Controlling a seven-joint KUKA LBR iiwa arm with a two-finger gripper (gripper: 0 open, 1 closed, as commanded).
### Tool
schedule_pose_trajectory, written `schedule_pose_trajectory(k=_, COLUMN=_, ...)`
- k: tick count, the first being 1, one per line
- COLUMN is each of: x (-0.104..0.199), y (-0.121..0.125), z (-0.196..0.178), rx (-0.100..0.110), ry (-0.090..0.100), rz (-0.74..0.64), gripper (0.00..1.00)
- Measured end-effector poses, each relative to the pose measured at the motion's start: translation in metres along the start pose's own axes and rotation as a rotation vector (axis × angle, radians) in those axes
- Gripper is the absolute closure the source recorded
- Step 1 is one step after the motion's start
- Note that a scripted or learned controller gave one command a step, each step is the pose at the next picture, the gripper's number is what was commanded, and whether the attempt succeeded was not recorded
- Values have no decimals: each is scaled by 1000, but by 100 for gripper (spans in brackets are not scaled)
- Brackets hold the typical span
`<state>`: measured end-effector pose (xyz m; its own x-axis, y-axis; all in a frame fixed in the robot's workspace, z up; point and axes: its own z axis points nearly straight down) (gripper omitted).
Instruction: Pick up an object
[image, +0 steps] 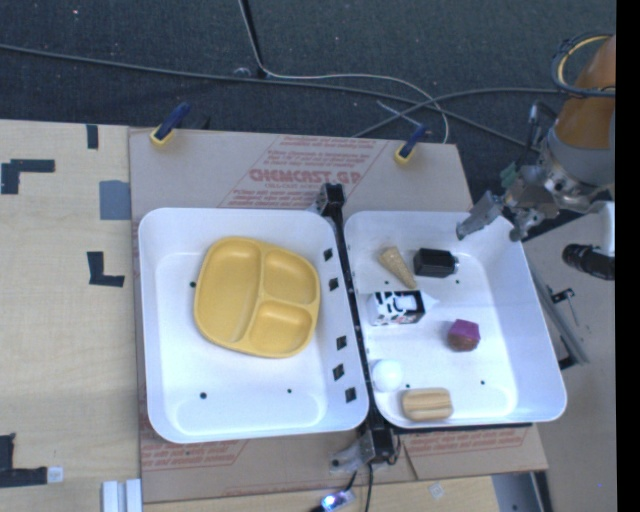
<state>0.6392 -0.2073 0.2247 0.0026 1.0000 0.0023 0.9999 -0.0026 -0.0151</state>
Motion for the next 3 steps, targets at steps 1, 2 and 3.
schedule_pose_trajectory(k=1, x=1, y=2, z=-10, rx=-14, ry=-3, rz=-4, gripper=0)
schedule_pose_trajectory(k=2, x=10, y=8, z=45, rx=-10, ry=-3, rz=-4, gripper=0)
schedule_pose_trajectory(k=3, x=8, y=6, z=109, rx=-9, ry=-3, rz=-4, gripper=0)
